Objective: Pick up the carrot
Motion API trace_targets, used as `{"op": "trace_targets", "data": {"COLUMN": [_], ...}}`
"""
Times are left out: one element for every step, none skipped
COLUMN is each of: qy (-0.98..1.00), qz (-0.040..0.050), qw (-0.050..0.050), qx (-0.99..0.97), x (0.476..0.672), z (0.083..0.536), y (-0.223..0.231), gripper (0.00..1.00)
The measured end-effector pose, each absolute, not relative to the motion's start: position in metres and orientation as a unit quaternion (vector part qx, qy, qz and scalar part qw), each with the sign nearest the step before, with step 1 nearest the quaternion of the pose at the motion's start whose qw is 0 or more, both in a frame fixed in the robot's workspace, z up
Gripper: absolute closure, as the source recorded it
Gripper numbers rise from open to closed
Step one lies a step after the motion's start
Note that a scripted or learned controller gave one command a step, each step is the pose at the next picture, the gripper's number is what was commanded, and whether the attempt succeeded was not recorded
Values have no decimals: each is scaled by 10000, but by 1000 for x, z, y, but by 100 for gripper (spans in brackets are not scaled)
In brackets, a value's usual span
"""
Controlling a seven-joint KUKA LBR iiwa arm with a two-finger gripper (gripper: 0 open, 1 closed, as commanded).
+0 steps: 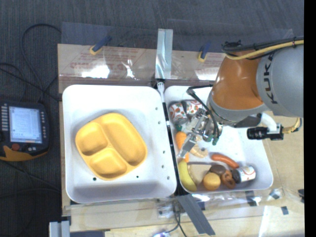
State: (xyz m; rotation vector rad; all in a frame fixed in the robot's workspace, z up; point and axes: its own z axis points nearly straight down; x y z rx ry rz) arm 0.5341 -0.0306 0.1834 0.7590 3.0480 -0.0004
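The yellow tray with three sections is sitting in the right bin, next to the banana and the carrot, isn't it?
Not quite. The yellow tray with three sections sits alone in the left bin, as the camera view shows. The banana and the carrot are in the right bin, where the gripper reaches down beside the carrot.

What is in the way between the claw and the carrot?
Nothing I can see. The claw is right over the carrot in the right bin. A banana lies just below, and a patterned can just above.
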Motion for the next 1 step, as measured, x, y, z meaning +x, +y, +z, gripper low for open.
{"op": "trace_targets", "data": {"qy": [9568], "qz": [-4], "qw": [39], "qx": [2907], "x": [517], "z": [93], "y": [-104], "gripper": [0]}}
